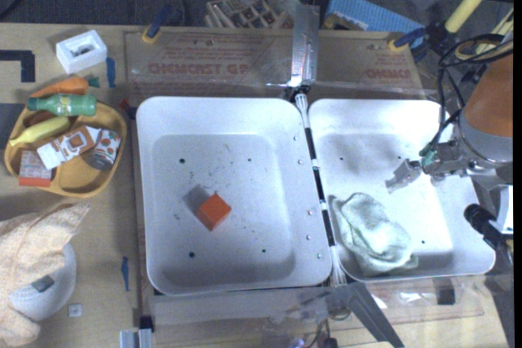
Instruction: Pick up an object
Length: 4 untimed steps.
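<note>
An orange block [214,211] lies in the left bin [163,126], a little left of its middle, with a grey shadow-like patch beside it. In the right bin [359,122] a crumpled pale green-white cloth [371,231] sits against the near left corner. My gripper [402,174] hangs over the right bin's middle, reaching in from the right on the grey arm with its orange band [497,98]. It is up and to the right of the cloth, apart from it, and I see nothing held in it.
A yellow bowl [81,179] with toy food and small packets stands left of the bins. A white box [81,50] lies behind it and a beige cloth bag [37,236] in front. A clear panel [220,65] runs along the back of the bins.
</note>
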Tool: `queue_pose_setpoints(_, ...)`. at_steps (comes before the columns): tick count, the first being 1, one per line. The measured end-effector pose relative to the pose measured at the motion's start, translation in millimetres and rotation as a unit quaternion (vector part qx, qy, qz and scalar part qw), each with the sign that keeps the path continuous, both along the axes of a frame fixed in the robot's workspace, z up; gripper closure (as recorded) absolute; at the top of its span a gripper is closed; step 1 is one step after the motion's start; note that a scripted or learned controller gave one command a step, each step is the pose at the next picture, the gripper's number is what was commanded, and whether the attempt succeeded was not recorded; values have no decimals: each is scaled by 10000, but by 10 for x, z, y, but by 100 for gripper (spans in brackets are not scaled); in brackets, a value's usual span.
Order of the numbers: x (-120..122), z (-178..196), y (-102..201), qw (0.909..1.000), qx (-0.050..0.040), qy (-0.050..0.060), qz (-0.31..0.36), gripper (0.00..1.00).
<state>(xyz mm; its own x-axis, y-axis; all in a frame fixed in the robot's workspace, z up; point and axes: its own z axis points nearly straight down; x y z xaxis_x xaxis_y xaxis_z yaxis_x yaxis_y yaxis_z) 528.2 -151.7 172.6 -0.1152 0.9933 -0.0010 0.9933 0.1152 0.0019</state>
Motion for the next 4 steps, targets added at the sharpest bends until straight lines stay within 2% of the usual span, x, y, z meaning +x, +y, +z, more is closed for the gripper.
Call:
queue_pose_setpoints(1,-206,319,57,10000,-5,-8,37,0)
queue_pose_setpoints(2,3,-824,477,9993,-14,-62,379,0)
queue_pose_setpoints(3,119,-276,24,9993,-4,-3,-384,0)
queue_pose_setpoints(4,-104,-374,525,9995,9,20,314,0)
